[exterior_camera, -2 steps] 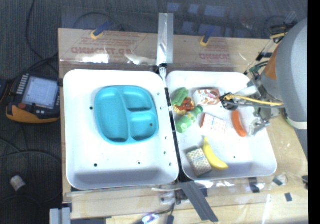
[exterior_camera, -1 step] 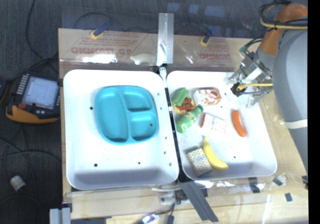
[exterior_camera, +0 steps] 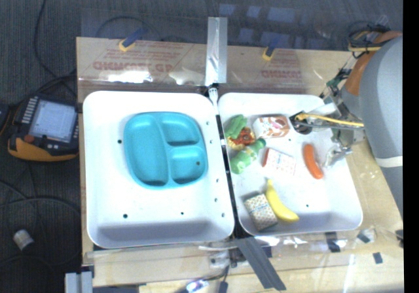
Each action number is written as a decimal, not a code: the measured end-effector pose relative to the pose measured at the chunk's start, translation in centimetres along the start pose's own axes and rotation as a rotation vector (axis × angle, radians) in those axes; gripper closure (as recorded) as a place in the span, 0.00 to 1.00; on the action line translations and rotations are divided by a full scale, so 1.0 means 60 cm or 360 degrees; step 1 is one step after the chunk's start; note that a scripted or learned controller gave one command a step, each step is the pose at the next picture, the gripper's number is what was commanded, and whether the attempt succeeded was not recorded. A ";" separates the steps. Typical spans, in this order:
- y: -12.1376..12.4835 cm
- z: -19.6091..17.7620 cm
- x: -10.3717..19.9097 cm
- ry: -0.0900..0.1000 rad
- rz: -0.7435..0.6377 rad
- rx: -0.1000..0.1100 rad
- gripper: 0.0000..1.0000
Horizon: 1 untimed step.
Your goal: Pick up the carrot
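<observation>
Robot lab, bench (exterior_camera: 131,56), 2 bins (exterior_camera: 105,220)

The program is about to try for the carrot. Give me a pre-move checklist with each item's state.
1. Carrot in sight, right bin: ok.
2. Carrot lies apart from the card and banana: ok.
3. Top of carrot uncovered: ok.
4. Gripper sits just right of the carrot, near the bin's right wall: ok.
5. Carrot between the gripper's fingers: not ok, it lies beside them.
6. Finger opening: cannot tell.
</observation>
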<state>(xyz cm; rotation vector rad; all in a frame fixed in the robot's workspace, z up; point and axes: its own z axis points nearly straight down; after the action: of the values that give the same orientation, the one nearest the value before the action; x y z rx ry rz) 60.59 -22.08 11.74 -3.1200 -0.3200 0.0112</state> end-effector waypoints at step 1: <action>0.020 -0.034 0.090 -0.0003 -0.0183 -0.0008 0.00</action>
<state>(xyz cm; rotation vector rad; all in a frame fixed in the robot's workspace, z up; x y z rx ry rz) 66.12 -22.16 13.76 -3.1012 -0.4994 0.0131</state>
